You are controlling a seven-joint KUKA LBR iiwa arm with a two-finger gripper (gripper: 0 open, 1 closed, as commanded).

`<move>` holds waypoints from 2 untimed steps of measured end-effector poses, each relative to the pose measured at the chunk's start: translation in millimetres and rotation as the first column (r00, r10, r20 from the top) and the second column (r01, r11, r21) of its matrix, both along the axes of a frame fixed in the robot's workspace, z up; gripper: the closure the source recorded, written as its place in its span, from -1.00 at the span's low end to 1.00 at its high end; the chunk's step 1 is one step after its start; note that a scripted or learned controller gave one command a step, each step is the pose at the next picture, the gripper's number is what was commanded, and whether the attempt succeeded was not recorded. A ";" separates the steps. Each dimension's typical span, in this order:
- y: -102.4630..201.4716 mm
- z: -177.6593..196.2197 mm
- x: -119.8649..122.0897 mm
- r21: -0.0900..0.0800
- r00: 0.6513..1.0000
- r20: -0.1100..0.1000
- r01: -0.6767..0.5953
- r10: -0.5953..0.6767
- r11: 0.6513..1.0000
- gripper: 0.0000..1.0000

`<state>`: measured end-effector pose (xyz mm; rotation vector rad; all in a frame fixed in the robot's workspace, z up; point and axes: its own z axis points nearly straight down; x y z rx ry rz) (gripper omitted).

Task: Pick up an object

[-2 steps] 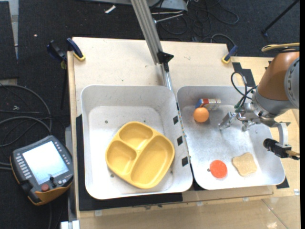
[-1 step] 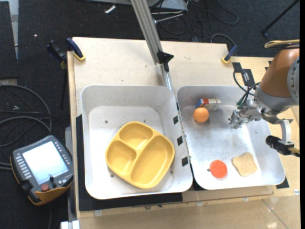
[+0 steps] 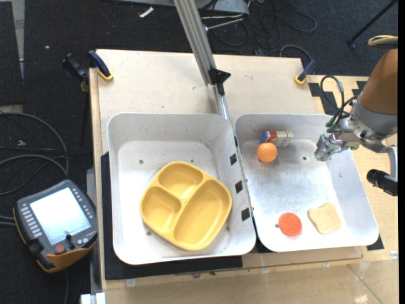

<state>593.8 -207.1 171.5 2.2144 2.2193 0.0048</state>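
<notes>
The end effector (image 3: 324, 149) hangs over the upper edge of the right bin (image 3: 354, 189), low enough to sit just inside its wall; I cannot tell whether it is wide, narrow or carrying anything. The likeliest targets lie loose on that bin's floor. An orange ball (image 3: 267, 152) sits to its left, touching a small red, white and blue block (image 3: 276, 136). A red disc (image 3: 290, 224) and a tan bread slice (image 3: 325, 218) lie below it, near the front rim. A yellow divided tray (image 3: 185, 204) rests well apart in the left bin (image 3: 126, 138).
</notes>
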 end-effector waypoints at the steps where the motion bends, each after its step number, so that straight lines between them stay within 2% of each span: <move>1: -4.2 63.9 2.2 -0.001 1.000 0.001 0.000 0.000 1.000 1.00; 2: 0.5 121.7 -4.5 -0.001 1.000 0.001 -0.001 0.001 1.000 1.00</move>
